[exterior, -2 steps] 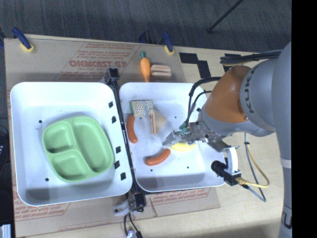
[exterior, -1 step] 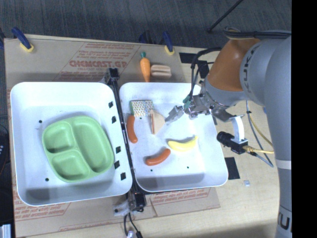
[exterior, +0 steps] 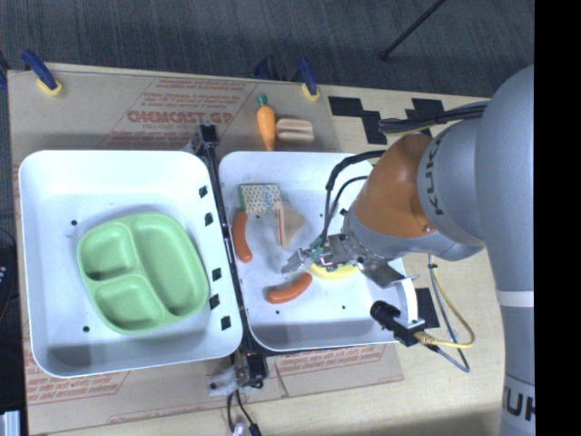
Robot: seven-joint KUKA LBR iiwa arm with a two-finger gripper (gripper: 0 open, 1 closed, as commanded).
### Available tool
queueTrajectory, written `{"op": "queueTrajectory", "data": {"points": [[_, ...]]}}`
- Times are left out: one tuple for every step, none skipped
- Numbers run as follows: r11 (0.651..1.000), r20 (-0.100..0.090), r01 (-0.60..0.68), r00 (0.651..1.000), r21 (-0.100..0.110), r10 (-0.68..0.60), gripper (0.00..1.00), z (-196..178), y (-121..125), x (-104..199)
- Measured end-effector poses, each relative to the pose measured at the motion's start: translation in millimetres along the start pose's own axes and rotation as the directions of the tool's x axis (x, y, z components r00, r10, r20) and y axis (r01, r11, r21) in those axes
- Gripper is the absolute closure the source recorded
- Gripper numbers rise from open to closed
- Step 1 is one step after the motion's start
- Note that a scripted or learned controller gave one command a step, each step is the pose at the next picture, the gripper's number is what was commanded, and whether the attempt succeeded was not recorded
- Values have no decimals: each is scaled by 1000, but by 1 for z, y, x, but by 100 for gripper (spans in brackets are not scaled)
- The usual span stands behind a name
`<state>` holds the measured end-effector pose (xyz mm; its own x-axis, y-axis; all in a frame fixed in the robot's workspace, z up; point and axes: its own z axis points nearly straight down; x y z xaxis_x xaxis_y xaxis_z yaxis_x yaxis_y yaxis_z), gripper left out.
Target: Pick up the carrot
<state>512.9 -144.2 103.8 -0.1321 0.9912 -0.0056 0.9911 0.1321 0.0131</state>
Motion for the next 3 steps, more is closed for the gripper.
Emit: {"op": "queueTrajectory", "data": {"points": [[977, -9, 214, 977, 13, -214, 0, -75, 16, -34], [977, -6, 213, 977, 6, -213, 0, 8, -24, -2], [977, -9, 215, 977, 13, -215, 0, -88, 34, 50]]}}
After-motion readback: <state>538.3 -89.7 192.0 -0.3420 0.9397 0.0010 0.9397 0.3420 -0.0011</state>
